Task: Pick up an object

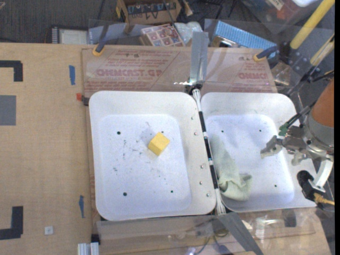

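A small yellow block (158, 143) lies near the middle of the left bin (106, 108). A crumpled pale green cloth (231, 175) rests in the right bin (241, 102), against its left wall and near the front. My gripper (289, 145) hangs over the right side of the right bin, below the arm's orange band (325, 110). It is to the right of the cloth and apart from it. Nothing shows in the gripper.
The raised ridge (204, 147) between the two bins separates block and cloth. Behind the bins a clear sheet (143, 70) is clamped to the bench. Boxes and cables (159, 15) crowd the back. Bare wooden bench (42, 142) extends to the left.
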Controlling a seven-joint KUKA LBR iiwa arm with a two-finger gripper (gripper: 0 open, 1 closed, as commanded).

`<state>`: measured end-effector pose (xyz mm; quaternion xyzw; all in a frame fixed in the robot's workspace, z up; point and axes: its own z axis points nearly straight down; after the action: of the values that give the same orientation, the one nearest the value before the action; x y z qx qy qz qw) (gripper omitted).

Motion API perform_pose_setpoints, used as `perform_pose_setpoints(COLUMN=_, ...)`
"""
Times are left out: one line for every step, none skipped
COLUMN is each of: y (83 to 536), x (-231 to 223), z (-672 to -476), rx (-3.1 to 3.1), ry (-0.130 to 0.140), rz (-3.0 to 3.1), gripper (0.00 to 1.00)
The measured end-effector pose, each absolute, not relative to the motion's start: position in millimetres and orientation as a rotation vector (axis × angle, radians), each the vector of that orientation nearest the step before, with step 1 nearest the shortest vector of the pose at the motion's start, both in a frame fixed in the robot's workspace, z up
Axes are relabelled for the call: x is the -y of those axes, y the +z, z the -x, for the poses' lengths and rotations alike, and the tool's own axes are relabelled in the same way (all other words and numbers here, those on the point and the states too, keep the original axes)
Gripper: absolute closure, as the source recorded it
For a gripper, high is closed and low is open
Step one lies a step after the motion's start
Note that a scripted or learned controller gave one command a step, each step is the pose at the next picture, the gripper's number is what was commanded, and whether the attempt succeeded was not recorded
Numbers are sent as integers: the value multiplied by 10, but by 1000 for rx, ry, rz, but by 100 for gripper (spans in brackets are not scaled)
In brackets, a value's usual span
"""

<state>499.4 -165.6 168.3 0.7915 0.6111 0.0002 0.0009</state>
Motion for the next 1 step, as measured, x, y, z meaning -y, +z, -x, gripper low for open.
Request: perform_pose_setpoints(y=1599, x=1172, z=-5525, rx=-1513, ry=0, rz=-2752, gripper=0)
